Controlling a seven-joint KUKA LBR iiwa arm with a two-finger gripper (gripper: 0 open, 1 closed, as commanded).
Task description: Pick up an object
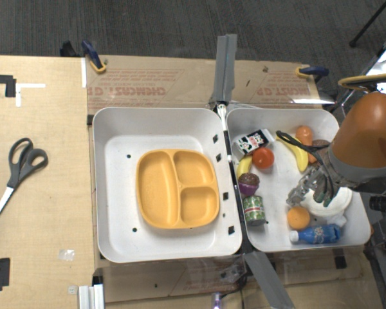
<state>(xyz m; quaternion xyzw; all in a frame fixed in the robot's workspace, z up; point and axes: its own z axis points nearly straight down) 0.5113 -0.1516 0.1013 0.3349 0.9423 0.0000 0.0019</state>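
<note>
Two white bins sit on a bench: the left bin [109, 192] holds a yellow tray [178, 188], while the gripper [309, 190], its opening impossible to judge, hangs just above an orange [298, 218] in the cluttered right bin [278, 237].

The bench [38, 172] is pale wood, and a sheet of brown cardboard [154, 85] printed with red lettering covers its middle and right part. Two shallow white bins sit side by side on the cardboard, touching along their inner edges: the left bin [112, 192] and the right bin [280, 124]. Blue clamps [93, 55] grip the cardboard at the bench's far edge. Near the left edge, black-handled scissors [19, 166] lie on bare wood. Black tape marks [3, 82] sit toward the far left corner.
</note>
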